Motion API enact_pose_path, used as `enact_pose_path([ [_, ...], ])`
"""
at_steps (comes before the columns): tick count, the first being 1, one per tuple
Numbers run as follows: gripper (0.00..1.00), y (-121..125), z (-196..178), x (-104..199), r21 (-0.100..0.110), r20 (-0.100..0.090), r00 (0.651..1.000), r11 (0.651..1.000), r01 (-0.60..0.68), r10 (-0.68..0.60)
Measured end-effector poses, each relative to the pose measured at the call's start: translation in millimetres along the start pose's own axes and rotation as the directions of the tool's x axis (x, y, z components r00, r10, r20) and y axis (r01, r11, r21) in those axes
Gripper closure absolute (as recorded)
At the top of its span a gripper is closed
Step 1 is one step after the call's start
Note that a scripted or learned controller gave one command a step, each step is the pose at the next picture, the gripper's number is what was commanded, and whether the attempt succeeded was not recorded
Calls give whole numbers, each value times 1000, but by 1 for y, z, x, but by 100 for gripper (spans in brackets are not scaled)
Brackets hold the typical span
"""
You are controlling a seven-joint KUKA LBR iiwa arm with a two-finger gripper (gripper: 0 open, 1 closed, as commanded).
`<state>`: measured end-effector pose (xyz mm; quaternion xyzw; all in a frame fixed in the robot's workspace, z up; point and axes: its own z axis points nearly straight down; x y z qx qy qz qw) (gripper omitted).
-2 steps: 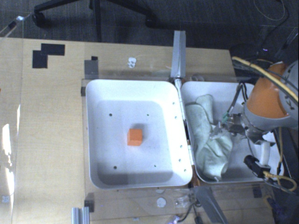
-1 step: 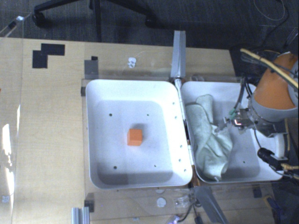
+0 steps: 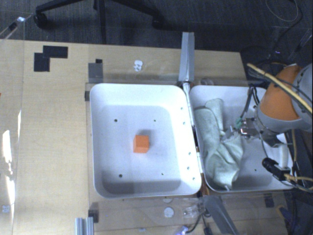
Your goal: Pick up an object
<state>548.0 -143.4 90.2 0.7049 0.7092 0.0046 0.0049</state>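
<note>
A small orange cube (image 3: 141,144) lies near the middle of the left white bin (image 3: 105,180). A crumpled white cloth (image 3: 217,143) stretches along the left side of the right bin (image 3: 254,182). My gripper (image 3: 242,128) is down in the right bin at the cloth's upper right edge, under the grey arm with its orange band (image 3: 277,102). The arm's wrist and cables hide much of the gripper, and I cannot see whether it touches the cloth.
A grey metal post (image 3: 187,58) stands at the back between the two bins. Black cables (image 3: 276,168) loop along the right bin's right side. Wooden bench (image 3: 49,141) extends to the left, with black tape marks (image 3: 49,57) at the back left.
</note>
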Motion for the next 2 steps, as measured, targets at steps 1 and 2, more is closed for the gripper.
enact_pose_path([
  [1,100,3,-11,0,-7,2,1000,1000,3,-3],
  [2,100,34,-120,-15,10,2,995,995,-103,103],
])
